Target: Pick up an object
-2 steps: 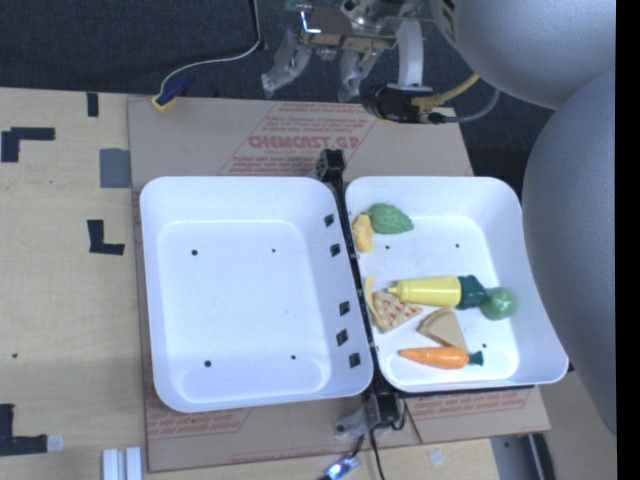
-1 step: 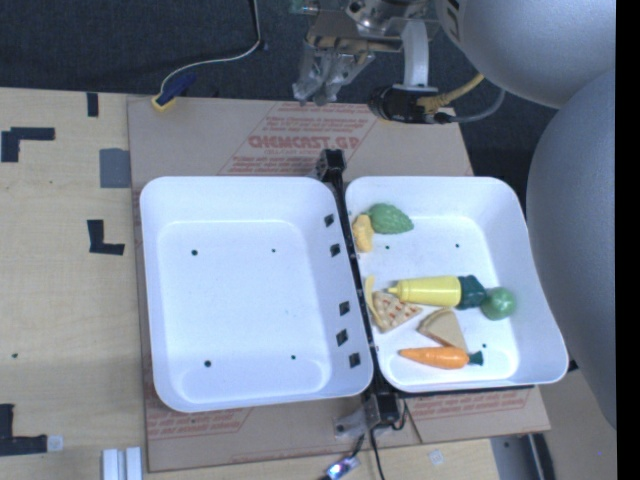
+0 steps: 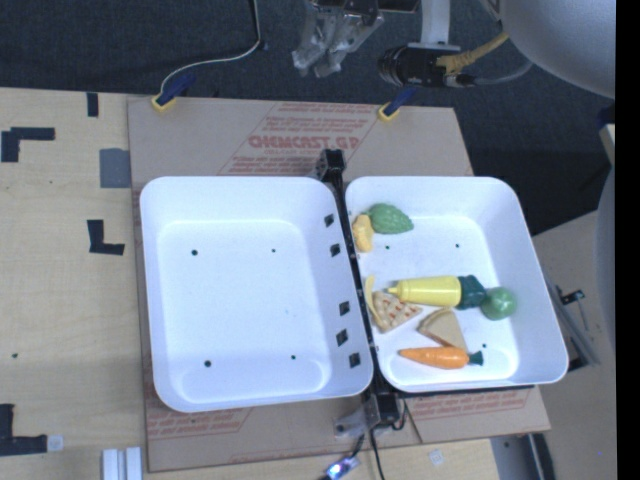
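Toys [image 3: 432, 290] bunched in right bin [image 3: 520, 228], claw [image 3: 325, 53] blurred above, grip state unclear.

Both bins are plain white: the left bin [image 3: 240, 298] shows a few small black dots on its floor, and the right bin [image 3: 500, 218] has the same. A row of black clips [image 3: 345, 308] runs down the seam between them. In the right bin lie a leafy green piece [image 3: 389, 219], a small pale yellow piece [image 3: 362, 233], a yellow bottle [image 3: 430, 291] with a dark teal cap, a round green ball [image 3: 498, 303], a tan waffle-patterned wedge [image 3: 392, 312], a brown-crusted bread slice [image 3: 443, 327] and an orange carrot [image 3: 435, 358] with a dark green tip. Beneath sits brown cardboard [image 3: 300, 138] printed with red lettering, on a light wooden bench [image 3: 60, 298] marked with black tape. The tool [image 3: 325, 48] is translucent grey.
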`<state>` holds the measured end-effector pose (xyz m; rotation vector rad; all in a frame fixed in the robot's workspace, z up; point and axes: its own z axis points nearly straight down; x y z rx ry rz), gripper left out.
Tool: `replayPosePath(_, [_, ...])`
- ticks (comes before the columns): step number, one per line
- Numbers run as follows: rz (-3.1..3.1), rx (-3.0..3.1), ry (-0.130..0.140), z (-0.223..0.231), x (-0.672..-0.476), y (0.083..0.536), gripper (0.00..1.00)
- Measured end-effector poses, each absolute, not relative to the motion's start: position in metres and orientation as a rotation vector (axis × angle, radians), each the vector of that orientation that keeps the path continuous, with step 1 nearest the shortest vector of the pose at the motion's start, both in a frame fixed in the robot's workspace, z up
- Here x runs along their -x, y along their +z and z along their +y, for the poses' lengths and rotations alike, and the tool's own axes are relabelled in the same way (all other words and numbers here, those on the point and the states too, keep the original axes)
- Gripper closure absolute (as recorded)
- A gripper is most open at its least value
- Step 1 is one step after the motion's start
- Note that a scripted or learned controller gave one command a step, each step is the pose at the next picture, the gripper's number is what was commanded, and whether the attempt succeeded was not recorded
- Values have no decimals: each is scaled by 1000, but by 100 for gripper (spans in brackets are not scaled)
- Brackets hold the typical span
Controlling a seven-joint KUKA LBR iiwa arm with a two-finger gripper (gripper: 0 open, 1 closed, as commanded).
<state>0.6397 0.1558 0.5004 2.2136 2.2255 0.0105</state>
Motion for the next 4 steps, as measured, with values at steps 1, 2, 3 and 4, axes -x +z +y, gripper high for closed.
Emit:
replayPosePath(1, [2227,-2216,3,160,-573,538,100])
replayPosePath(2, [2230,-2216,-2,175,-484,536,100])
replayPosePath(3, [2224,-2220,-3,180,-484,535,100])
replayPosePath(4, [2222,-2222,-3,173,-484,535,100])
